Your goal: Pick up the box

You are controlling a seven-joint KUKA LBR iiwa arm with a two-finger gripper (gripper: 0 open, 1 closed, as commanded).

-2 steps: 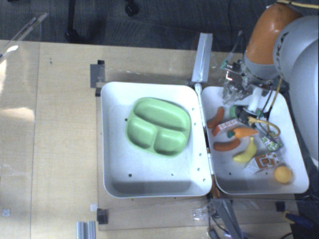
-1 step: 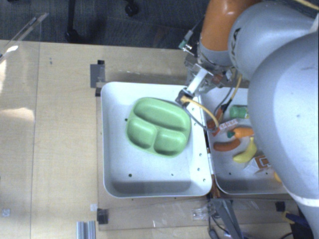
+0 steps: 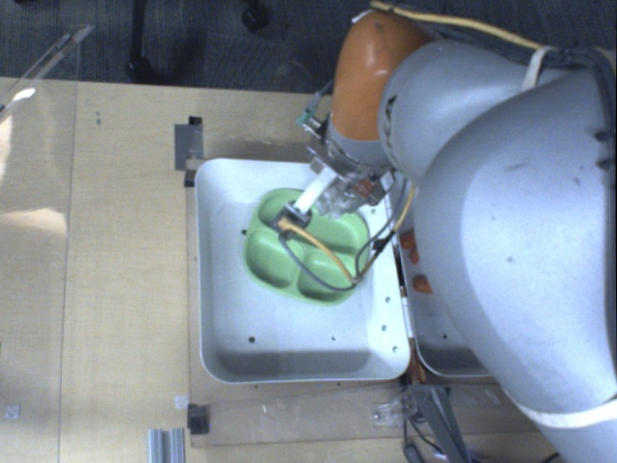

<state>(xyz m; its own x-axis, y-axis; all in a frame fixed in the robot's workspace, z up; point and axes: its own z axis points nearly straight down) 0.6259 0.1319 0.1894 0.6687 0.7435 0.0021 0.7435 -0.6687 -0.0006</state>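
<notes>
The 1 box (image 3: pixel 275 255), green, shallow and moulded into rounded compartments, lies under the gripper (image 3: pixel 341 197) and spreads out to its left and toward the near side, in the far half of the left bin (image 3: pixel 224 318). The gripper hangs over the box's far right part; whether it touches the box, and whether it is wide or narrow, cannot be told, since the wrist hides it. Left of the gripper, a strip of bare bin floor separates the box's edge from the bin wall. Nearer than the box lies a broad bare stretch of white floor. On the gripper's right the box's edge comes close to the bin's right wall. Beyond that wall, the arm's grey bulk covers most of the right bin (image 3: pixel 445 353), 1 of 2 bins; 2 small reddish bits (image 3: pixel 413 250) show in its uncovered strip. Both bins sit on the pale wooden table (image 3: pixel 106 258).
</notes>
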